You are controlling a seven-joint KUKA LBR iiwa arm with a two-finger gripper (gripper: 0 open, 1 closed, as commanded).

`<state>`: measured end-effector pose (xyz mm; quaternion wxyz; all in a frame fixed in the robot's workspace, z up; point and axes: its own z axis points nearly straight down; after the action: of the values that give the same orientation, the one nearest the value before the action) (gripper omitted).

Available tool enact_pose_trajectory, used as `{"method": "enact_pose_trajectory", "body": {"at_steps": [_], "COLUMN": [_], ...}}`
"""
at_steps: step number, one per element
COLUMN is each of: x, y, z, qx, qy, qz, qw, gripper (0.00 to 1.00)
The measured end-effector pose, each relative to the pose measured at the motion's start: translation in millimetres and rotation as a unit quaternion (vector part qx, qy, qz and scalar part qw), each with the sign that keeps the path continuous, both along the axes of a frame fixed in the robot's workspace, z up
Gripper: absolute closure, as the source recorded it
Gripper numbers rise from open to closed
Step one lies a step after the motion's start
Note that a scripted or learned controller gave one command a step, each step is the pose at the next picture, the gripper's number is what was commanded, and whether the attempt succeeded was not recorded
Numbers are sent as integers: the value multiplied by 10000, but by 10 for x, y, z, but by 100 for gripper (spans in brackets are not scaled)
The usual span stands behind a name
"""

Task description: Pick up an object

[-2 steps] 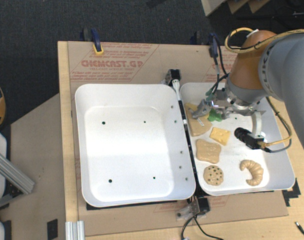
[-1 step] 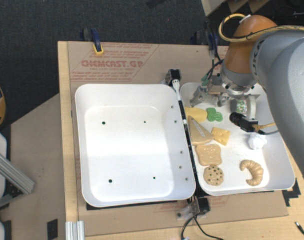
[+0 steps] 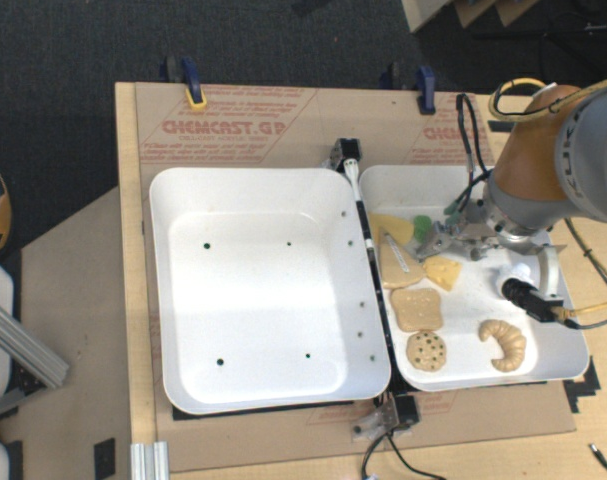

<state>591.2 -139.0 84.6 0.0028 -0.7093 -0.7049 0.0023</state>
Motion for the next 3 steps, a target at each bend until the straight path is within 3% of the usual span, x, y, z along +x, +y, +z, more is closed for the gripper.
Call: {"method": "enact_pose_trajectory", "body": {"at_steps": [1,2,3], "x": [44,652,779], "y": [31,1181,1635], "z": [109,1070,2413], "qx": [-9,3,7], "qy": [-44,-109,-133], "qz": [23,85,68], "qw": [10000,9999,9999], "gripper": [100,100,100]}}
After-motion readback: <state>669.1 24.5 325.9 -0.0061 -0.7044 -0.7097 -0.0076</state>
